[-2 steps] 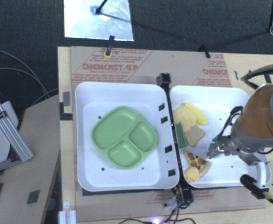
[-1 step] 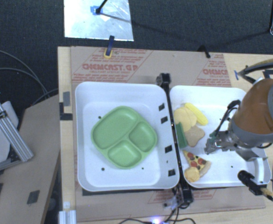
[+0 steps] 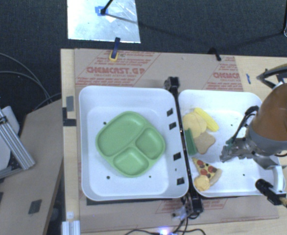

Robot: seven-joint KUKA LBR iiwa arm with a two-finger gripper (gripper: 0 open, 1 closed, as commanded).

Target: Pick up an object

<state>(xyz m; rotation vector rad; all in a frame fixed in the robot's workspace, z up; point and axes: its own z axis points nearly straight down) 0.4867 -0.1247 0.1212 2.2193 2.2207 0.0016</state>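
Note:
The right white bin (image 3: 231,98) holds several toy foods along its left side. A yellow banana-like piece (image 3: 206,119) and a pale yellow lump (image 3: 194,125) lie at the top. Below them are a tan toast slice (image 3: 204,142) and a thin green piece (image 3: 189,141). A pizza slice (image 3: 208,169) and a small yellow round piece (image 3: 201,182) lie near the front. My gripper (image 3: 230,152) hangs low over the bare bin floor, just right of the toast slice and apart from it. The wrist above hides its tip.
The left white bin (image 3: 92,180) holds a green divided plate (image 3: 130,143). A black divider (image 3: 180,136) runs between the bins. The grey arm with its orange band (image 3: 280,114) covers the right bin's right side. Cardboard lies under both bins.

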